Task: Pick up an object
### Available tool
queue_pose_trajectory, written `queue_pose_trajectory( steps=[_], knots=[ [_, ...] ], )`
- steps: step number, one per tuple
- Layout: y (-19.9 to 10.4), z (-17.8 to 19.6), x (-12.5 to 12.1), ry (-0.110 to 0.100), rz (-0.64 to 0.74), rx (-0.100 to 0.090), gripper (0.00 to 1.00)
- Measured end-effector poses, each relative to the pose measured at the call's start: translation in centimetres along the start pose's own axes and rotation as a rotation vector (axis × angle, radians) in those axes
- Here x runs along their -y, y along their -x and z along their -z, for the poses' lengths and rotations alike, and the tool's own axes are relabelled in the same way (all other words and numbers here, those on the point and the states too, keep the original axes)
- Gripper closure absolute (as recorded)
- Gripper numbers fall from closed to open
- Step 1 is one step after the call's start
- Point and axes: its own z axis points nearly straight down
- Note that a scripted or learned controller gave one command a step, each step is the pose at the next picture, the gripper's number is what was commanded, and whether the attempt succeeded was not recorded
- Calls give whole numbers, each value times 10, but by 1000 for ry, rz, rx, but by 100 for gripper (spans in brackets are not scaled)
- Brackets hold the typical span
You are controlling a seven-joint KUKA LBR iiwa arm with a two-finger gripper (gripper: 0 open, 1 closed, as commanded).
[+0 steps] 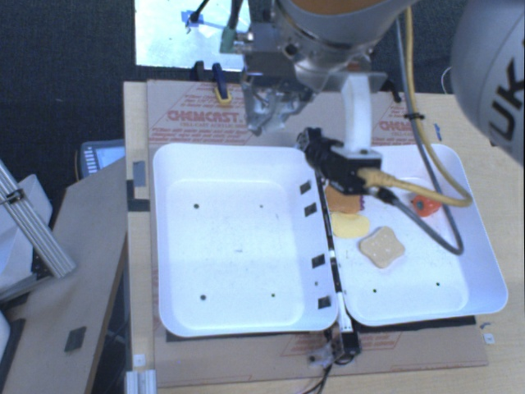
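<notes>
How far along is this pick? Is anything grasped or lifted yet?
Done: nothing that I can see. The tan toast-shaped piece, the yellow piece and the red piece all lie on the floor of the right bin. In hand: the hand hovers above the bench behind the bins' far edge, with no item seen in it. Left: the whole pick, meaning to reach an item, grasp it and lift it.
</notes>
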Motion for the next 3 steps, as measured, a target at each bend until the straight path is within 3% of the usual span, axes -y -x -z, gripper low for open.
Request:
queue_pose_trajectory(
  steps=[1,3],
  knots=[
    [5,1,0,1,-7,1,0],
    [5,1,0,1,-7,1,0]
  ],
)
